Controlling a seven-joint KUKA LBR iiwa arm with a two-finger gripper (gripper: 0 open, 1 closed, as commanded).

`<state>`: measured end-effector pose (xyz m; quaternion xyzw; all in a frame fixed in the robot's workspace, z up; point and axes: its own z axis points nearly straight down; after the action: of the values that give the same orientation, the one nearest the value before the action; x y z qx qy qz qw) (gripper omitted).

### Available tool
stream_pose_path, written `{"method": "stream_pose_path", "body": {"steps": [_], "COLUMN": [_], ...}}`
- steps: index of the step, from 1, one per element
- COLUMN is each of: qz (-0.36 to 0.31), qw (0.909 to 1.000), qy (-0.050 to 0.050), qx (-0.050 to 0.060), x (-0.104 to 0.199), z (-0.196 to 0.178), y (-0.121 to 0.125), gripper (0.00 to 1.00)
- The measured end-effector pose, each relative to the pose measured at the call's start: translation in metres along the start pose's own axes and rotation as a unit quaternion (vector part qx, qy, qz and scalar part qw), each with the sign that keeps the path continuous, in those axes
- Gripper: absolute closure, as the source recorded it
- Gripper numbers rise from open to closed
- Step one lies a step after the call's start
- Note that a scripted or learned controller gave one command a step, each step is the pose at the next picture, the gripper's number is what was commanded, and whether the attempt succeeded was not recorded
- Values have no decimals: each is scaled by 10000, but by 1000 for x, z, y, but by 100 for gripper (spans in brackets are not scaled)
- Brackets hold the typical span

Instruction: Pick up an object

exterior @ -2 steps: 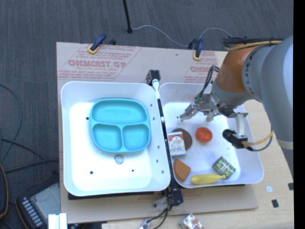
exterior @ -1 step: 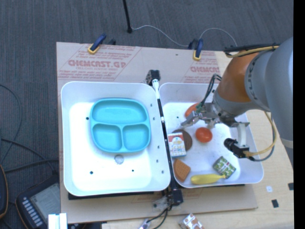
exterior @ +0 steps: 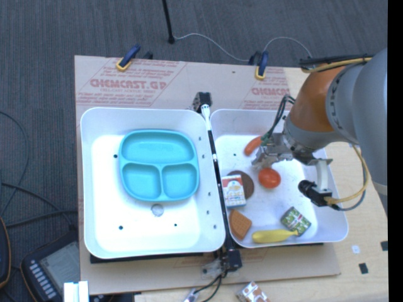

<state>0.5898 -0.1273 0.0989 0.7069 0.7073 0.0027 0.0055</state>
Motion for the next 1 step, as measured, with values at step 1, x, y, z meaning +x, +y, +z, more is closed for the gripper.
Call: {"method": "stream_pose_path", "body": {"steps": [1], "qz": [-1], "qw": [10000], "qy": [0], "qx": [1], "x": [0], "z": [0], "y": [0], "gripper": [0]}}
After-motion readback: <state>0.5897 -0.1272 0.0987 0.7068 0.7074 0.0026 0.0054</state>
